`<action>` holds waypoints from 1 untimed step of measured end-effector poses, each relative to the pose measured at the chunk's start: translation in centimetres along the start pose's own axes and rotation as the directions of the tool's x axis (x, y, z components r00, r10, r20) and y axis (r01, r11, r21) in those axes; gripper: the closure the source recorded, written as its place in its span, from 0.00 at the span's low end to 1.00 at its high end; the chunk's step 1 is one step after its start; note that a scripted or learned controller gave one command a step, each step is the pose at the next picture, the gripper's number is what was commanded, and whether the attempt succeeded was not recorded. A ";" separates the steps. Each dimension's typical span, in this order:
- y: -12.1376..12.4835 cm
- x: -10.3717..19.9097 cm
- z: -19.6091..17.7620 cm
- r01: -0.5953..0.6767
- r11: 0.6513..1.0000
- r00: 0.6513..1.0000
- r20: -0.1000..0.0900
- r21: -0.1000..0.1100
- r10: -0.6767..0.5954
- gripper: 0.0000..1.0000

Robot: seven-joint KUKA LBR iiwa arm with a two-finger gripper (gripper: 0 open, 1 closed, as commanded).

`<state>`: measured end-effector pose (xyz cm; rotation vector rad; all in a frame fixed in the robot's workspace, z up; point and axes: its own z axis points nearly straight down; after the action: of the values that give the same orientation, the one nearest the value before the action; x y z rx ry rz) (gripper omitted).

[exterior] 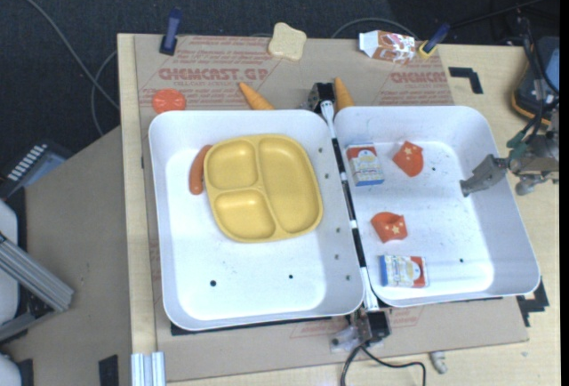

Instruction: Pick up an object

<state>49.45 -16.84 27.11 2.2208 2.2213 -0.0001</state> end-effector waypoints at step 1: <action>6.4 7.3 7.4 0.002 1.000 1.000 -0.003 0.004 -0.002 0.00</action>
<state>55.88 -9.59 19.66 2.2218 2.2266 -0.0011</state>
